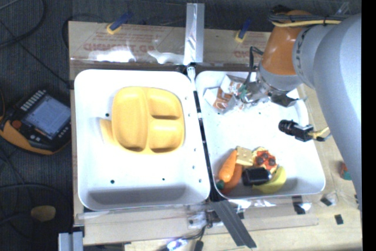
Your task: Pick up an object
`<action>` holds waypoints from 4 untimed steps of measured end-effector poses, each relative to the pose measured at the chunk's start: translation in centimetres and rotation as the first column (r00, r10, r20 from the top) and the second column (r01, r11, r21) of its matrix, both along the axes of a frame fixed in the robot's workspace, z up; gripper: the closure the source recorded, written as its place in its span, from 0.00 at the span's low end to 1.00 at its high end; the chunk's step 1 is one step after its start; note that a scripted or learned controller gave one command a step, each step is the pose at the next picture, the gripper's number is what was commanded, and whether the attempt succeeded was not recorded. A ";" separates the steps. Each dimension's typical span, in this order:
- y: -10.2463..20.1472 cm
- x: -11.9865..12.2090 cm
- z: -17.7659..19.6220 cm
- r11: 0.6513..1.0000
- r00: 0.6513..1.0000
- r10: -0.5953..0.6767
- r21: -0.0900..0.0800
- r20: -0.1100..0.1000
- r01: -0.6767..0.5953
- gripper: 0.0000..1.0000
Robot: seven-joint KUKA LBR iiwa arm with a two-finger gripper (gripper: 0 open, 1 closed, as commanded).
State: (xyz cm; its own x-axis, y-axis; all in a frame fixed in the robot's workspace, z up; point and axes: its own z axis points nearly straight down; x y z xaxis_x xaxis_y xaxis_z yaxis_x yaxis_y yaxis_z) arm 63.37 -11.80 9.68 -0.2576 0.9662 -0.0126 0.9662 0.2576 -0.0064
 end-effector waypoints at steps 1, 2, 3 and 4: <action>3.5 3.3 8.3 0.996 0.996 -0.088 0.008 -0.007 0.088 1.00; -0.5 1.5 10.2 0.997 0.997 -0.074 0.009 -0.001 0.074 1.00; -0.5 3.5 9.7 0.939 0.939 -0.344 0.009 -0.001 0.344 1.00; -1.1 1.2 8.7 0.921 0.921 -0.389 0.007 0.000 0.389 1.00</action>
